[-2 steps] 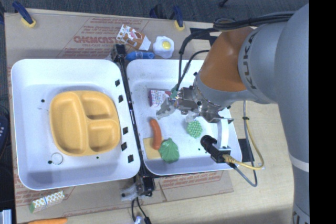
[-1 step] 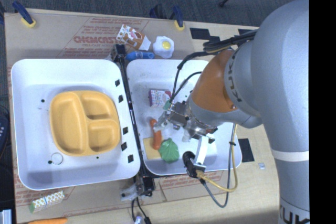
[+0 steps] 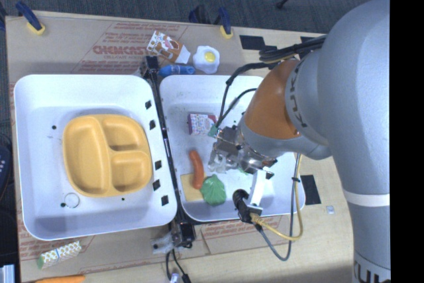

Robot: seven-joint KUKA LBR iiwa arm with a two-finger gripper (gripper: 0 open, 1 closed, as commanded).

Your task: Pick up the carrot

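Note:
The carrot (image 3: 197, 169), a short orange stick, lies in the right bin (image 3: 278, 209) near its left wall, pointing roughly front to back. My gripper (image 3: 222, 154) hangs low over the bin just right of the carrot's upper end, under the orange wrist band. The carrot rests on the bin floor, and from this angle I cannot tell whether the gripper touches it.
A green leafy toy (image 3: 213, 190) and a yellow slice (image 3: 190, 191) lie just in front of the carrot. A small red-and-white box (image 3: 201, 123) sits behind it. The left bin (image 3: 33, 109) holds a yellow divided plate (image 3: 106, 154). A toy egg (image 3: 207, 58) and snack packet (image 3: 163, 45) lie behind the bins.

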